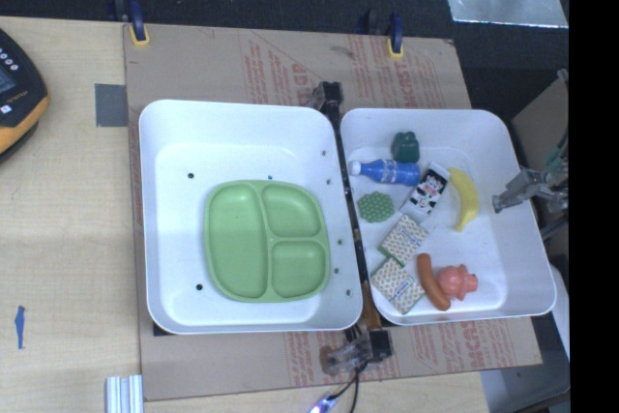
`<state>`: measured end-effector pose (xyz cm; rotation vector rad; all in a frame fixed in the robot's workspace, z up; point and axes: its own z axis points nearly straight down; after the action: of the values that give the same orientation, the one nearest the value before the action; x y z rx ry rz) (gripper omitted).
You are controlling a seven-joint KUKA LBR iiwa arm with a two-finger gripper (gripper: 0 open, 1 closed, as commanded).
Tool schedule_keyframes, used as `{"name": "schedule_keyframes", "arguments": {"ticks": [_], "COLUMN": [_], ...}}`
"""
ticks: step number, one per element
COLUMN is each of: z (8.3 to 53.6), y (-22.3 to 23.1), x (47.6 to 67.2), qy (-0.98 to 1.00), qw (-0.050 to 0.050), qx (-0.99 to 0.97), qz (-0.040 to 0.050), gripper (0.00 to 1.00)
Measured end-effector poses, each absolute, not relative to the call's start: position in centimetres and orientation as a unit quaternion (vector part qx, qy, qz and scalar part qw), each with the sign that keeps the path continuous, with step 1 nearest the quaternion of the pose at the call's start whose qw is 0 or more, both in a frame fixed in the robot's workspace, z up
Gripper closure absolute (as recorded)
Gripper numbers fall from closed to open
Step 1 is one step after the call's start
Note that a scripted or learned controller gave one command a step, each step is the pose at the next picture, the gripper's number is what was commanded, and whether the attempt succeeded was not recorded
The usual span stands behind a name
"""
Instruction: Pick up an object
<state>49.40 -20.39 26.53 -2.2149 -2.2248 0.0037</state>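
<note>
The right bin (503,135) holds several small items. A dark green pepper (405,146) lies at the back, with a blue bottle (385,171) just in front of it. Beside them are a black-and-white milk carton (426,191), a yellow banana (466,198) and a round green item (375,205). Two checkered packets (403,237) (397,283), an orange sausage (431,280) and a pink toy (456,281) lie toward the front. My gripper (517,191) reaches in over the bin's right rim, just right of the banana, with nothing seen in it.
The left bin (160,208) contains a light green divided plate (267,240). A yellow-and-black device (17,102) sits at the bench's far left. Clamps (395,32) hold the cardboard sheet at the back edge.
</note>
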Motion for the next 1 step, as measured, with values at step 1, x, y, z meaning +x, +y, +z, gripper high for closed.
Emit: {"name": "schedule_keyframes", "arguments": {"ticks": [1], "z": [16.20], "y": [-18.73], "x": [57.02], "qy": [-0.709], "qw": [0.002], "qx": [-0.705], "qz": [0.0019], "gripper": [0.00]}}
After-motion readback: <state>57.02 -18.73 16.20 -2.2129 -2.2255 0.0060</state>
